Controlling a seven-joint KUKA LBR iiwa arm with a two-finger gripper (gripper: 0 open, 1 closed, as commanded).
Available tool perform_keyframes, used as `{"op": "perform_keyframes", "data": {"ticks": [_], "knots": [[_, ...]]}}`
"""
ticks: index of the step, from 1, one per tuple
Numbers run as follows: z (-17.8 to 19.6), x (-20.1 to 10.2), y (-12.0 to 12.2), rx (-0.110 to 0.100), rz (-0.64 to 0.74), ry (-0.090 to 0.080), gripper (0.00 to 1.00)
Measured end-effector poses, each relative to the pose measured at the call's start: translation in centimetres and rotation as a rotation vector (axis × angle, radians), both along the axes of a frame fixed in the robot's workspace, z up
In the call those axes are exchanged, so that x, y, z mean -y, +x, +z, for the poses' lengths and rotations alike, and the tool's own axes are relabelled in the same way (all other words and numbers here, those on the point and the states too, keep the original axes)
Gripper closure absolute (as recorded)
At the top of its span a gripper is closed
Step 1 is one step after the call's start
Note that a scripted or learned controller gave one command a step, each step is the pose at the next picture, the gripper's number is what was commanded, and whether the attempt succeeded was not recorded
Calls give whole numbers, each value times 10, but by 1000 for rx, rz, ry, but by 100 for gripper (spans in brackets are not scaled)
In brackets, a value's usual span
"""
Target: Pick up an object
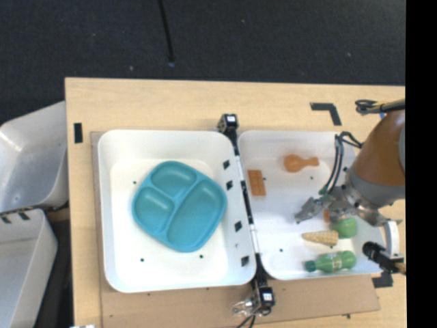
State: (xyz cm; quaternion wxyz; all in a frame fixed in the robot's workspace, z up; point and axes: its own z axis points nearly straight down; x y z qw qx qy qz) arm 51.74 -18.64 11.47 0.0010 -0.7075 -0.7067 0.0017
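Fingers [326,210] low in right bin [273,183] near green ball [346,227]

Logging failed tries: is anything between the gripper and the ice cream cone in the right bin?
Nothing visible. The gripper hangs just above the ice cream cone, bare floor between. A green round object sits beside the cone's right end, not between.

Under my pincer [332,209] in the right bin [273,149] a small green object [346,227] lay, partly hidden, beside a cream cone [321,237].
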Motion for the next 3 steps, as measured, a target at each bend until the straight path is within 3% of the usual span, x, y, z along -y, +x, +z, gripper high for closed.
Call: {"op": "perform_keyframes", "data": {"ticks": [1,3], "knots": [[14,1,2,7,-3,0,100],[109,-2,-5,10,4,-1,100]]}}
